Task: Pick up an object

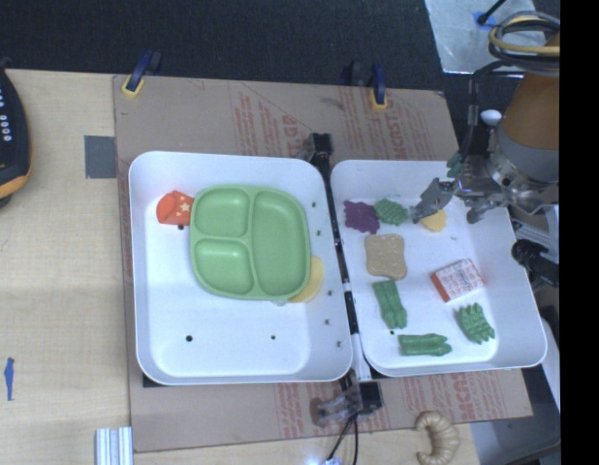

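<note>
The right bin [532, 342] holds several toy foods. Among them are a purple grape bunch [360, 215], a green leafy piece [390, 210], a yellow piece [434, 223], a slice of bread [385, 256] and a red-and-white box [457, 279]. Three green vegetables [389, 303], [423, 343], [474, 323] lie along the bin's near side. My gripper [455, 204] hangs over the bin's far right part, open, with nothing between its fingers. Its left finger [431, 199] is just above the yellow piece.
The left bin [232, 356] carries a green divided plate [249, 241], with a red star-marked item [173, 207] at its left and a yellow item [311, 281] poking out at its lower right. A black and orange pendant [4, 139] lies at the far left of the bench.
</note>
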Controlling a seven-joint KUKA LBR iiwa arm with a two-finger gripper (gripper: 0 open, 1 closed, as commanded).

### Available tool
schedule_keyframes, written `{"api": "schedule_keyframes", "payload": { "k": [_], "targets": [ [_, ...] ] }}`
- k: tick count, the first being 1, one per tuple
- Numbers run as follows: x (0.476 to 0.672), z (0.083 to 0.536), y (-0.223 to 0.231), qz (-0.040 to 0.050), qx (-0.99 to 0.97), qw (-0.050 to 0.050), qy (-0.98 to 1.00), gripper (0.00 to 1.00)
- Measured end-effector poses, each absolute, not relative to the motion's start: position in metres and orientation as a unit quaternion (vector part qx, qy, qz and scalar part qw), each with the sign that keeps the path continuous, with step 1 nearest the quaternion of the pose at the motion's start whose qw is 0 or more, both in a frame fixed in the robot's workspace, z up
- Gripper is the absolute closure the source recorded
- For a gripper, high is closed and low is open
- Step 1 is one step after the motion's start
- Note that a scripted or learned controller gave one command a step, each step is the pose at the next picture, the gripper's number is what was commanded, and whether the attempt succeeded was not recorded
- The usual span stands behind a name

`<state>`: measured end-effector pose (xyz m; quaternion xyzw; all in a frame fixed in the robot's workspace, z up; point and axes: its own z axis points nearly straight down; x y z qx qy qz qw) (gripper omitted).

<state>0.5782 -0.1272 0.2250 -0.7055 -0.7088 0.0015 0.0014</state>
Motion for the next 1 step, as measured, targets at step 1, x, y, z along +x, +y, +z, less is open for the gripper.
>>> {"api": "schedule_keyframes", "payload": {
  "k": [1],
  "targets": [
    [0.5128,0.1895,-0.0801,0.0036,-0.704,0.005,-0.710,0.00]
  ]
}}
